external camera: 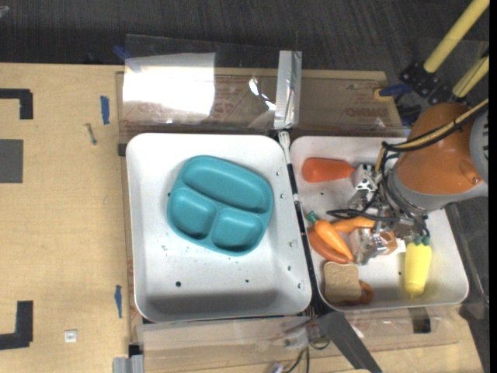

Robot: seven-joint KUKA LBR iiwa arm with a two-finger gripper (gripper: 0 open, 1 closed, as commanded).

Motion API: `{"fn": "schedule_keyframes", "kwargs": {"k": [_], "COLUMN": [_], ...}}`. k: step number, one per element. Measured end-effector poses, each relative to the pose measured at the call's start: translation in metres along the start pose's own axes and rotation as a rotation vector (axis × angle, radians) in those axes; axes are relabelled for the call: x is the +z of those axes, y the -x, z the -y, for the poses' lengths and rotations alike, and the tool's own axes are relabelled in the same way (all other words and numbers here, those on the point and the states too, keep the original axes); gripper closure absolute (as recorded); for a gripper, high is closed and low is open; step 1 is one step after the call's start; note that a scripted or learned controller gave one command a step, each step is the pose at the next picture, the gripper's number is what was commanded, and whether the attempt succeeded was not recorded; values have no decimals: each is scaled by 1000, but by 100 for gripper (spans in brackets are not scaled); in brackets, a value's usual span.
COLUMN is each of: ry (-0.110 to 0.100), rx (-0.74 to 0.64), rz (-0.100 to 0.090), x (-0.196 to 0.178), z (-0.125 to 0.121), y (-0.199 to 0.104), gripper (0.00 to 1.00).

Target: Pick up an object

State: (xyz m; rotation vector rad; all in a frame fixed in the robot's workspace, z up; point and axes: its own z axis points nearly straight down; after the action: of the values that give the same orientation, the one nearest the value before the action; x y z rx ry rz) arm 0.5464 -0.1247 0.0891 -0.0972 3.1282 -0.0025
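Note:
The right bin point(458, 286) holds several toy foods. An orange carrot-like piece point(328, 169) lies at its far left. Two more orange pieces point(330, 239) lie near the bin's left wall. A brown bread slice point(342, 280) rests at the front and a yellow corn cob point(417, 267) at the right. My gripper point(374, 235) is down in the middle of this bin, right beside the orange pieces and left of the corn. The arm's orange band point(439, 158) sits above it and hides part of the bin.
The left bin point(155, 270) carries a teal divided plate point(220, 203). A clear plastic divider point(287, 92) stands behind the bins. Yellow bars point(462, 22) cross the upper right corner. Tan bench surface point(54, 208) spreads to the left.

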Motion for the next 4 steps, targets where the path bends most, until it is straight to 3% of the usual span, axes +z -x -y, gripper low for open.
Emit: {"fn": "schedule_keyframes", "kwargs": {"k": [1, 2, 3, 4], "ry": [0, -7, -4, 1], "rx": [-221, -220, -160, 30], "rz": [-3, 12, 5, 0], "x": [-5, -21, -152, -179], "z": [60, 61, 39, -4], "y": [-10, -5, -11, -1], "gripper": [0, 100, 100, 100]}}
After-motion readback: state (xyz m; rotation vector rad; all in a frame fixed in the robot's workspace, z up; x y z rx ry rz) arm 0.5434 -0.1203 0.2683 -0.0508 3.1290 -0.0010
